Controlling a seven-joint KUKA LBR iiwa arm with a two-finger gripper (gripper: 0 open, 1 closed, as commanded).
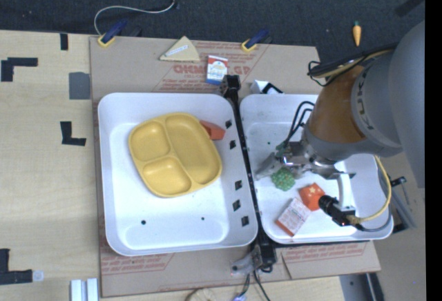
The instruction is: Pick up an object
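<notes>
**Arm low over the right bin, gripper at the green object**

Nearest the bottom edge, in the right bin (266, 120), a small packet (293, 216) lies at about five o'clock of the bin's middle, with an orange piece (311, 194) just beside it toward one o'clock. Just past these, a green object (283, 179) sits near the bin's centre. The gripper (282, 163) hangs directly over it, at its twelve o'clock; whether it is released or clenched cannot be told, and nothing is seen held. The grey arm (407, 99) with its orange band (335, 113) comes in from three o'clock.

In the left bin (110, 175), a yellow divided plate (174, 153) lies slightly above centre, an orange-red piece (214, 130) touching its two o'clock rim. Beyond the bins, a small red-and-white box (217, 70) stands on the cardboard, a pale wedge (181, 50) at its ten o'clock
</notes>
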